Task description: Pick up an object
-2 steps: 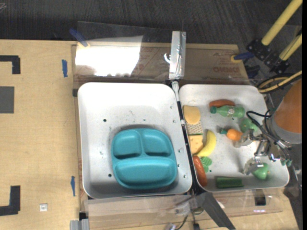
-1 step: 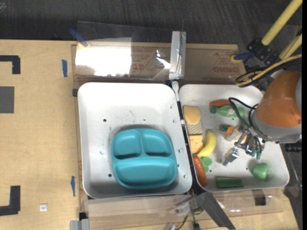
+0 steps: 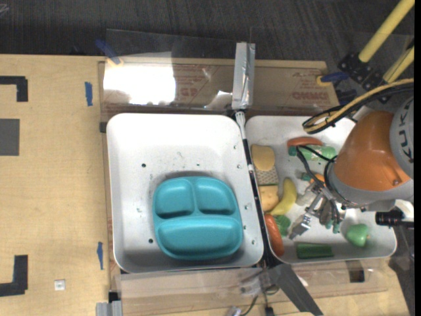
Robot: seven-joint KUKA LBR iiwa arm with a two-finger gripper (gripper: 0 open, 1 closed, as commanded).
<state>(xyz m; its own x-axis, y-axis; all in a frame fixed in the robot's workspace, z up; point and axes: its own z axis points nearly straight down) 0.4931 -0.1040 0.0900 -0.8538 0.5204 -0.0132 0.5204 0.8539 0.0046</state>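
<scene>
Below, the right bin (image 3: 258,129) was crowded: a banana (image 3: 285,198), a green block (image 3: 314,249) and a green pepper (image 3: 357,235) ringed the gripper (image 3: 314,210) (whether its jaws were parted, I cannot tell). The left bin (image 3: 128,176) held a teal divided tray (image 3: 197,216).

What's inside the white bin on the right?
The right bin holds toy foods: a yellow banana, a green block, a red piece. The arm covers the rest.

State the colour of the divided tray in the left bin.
Teal blue; the divided tray shows plainly in the camera view.
</scene>
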